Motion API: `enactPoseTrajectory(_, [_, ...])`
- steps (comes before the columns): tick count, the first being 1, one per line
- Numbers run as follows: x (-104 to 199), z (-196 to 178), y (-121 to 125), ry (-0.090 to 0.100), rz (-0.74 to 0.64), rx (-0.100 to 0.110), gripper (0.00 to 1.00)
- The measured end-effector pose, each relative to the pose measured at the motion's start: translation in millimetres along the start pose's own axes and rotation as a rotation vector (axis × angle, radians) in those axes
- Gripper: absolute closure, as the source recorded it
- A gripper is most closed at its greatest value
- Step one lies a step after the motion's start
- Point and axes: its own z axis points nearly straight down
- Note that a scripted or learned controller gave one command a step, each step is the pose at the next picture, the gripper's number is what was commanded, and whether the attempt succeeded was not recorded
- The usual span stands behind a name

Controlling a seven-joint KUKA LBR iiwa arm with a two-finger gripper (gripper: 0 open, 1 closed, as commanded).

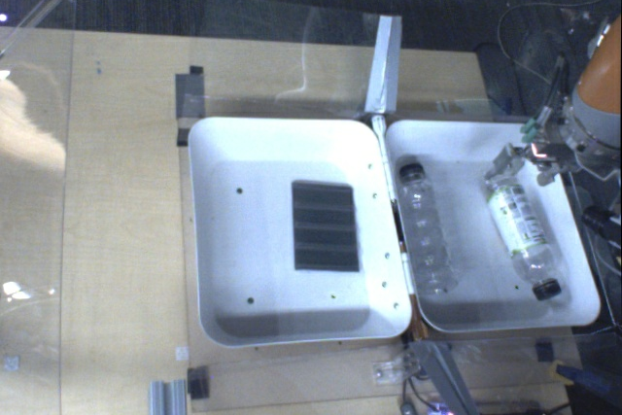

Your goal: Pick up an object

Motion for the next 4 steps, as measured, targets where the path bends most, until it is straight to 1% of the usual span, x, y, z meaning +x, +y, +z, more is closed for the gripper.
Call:
enactPoseTrajectory(1, [17, 32, 13, 0.000, -0.070, -0.002, 0.00])
enactPoseTrajectory(2, [-25, 107, 23, -0.002, -0.157, -0.005, 0.00])
enactPoseTrajectory(3, [-25, 137, 21, -0.002, -0.174, -0.008, 0.00])
enactPoseTrajectory(4, [-24, 125, 23, -0.003, -0.177, -0.014, 1.00])
